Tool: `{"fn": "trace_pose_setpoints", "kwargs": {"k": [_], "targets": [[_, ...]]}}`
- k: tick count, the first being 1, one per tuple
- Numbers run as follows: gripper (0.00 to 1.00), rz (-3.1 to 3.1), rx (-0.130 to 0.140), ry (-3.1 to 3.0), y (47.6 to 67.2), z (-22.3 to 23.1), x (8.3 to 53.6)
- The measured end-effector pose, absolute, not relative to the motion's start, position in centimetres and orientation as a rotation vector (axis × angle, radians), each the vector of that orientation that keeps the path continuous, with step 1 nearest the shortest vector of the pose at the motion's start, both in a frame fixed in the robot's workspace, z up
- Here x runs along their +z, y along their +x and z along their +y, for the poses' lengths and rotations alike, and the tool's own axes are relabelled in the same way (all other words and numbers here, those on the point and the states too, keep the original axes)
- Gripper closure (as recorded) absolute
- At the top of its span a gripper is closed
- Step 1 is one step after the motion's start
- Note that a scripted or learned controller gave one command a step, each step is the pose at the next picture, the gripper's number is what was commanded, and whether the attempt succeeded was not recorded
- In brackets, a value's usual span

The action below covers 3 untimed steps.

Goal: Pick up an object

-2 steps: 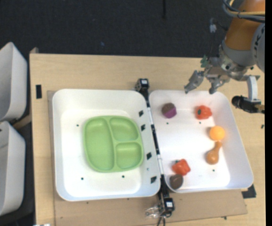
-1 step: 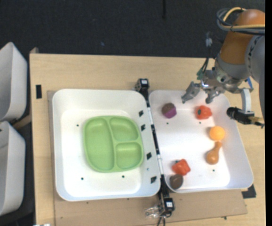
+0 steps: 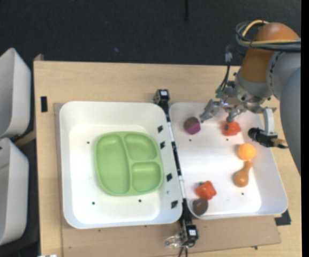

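My gripper (image 3: 220, 111) hovers over the far part of the right bin (image 3: 266, 197), open, with nothing between its fingers. A purple object (image 3: 192, 125) lies just below its left finger (image 3: 208, 111). A red object with a green top (image 3: 231, 128) lies just below the right finger. Further toward the front of the same bin lie an orange ball (image 3: 246, 152), a brownish-orange gourd shape (image 3: 241, 175), a red pepper-like piece (image 3: 205, 189) and a brown object (image 3: 200, 206) in the front left corner.
The left bin (image 3: 74, 197) holds a green divided plate (image 3: 128, 162). A raised divider with black clips (image 3: 171, 154) separates the two bins. The arm's orange band (image 3: 264, 47) and a black fitting (image 3: 261, 136) stand over the right bin's far right edge.
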<state>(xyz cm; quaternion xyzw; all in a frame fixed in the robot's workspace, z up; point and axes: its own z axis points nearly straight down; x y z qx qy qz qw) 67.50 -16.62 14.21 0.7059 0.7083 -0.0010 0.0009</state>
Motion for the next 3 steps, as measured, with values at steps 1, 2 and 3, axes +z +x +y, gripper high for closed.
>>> {"fn": "trace_pose_setpoints", "kwargs": {"k": [1,2,3], "targets": [[1.00,2.221,-0.001,2.212,67.6,-16.7,15.6],[1.00,2.221,0.002,2.218,67.3,-16.8,19.8],[1.00,2.221,0.003,2.218,67.4,-16.9,24.0]]}}
